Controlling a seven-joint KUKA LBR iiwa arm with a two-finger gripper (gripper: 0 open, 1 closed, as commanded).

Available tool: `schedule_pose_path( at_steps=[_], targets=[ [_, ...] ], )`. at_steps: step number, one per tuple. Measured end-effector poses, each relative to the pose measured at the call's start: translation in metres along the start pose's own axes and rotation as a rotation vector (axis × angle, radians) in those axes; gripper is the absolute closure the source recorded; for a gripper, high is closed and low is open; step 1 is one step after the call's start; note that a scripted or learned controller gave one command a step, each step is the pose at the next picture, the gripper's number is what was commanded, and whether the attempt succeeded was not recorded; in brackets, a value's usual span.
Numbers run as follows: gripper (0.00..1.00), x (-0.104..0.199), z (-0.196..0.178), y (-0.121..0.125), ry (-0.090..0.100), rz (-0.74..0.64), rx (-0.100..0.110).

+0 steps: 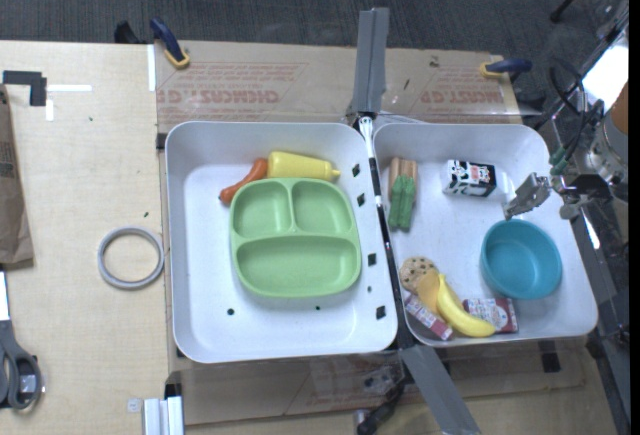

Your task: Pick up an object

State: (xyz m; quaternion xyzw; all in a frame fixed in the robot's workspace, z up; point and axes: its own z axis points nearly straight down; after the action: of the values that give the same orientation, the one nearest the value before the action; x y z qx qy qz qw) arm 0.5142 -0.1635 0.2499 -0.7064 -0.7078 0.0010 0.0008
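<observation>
From my remote seat I see the gripper at the 3 o'clock edge of the right bin, just above the rim of the blue bowl. One grey finger is visible, but whether the pincer stands wide or narrow I cannot tell; nothing is seen between its fingers.

The nearest candidate is that blue bowl, at 4 o'clock in the right bin. I judge it to be light, stiff plastic with a smooth, somewhat slippery wall. It is too wide to take across, so I would pinch the rim, one finger inside and one outside, on the side nearest the arm.

The right bin also holds a small black-and-white carton at 12 o'clock, a green vegetable toy beside a tan stick at 10 o'clock, and at 6 o'clock a banana lying over a cookie and a red packet. The carton looks light and boxy, easy to grip on its flat sides.

The left bin holds a green divided plate in the centre, with a yellow toy and an orange carrot touching its 11 o'clock edge.
</observation>
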Motion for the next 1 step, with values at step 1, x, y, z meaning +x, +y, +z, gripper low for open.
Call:
schedule_pose_path(
  at_steps=[1],
  targets=[
    [0.00,-0.0282,0.1414,0.0083,0.001,-0.188,0.000]
  ],
)
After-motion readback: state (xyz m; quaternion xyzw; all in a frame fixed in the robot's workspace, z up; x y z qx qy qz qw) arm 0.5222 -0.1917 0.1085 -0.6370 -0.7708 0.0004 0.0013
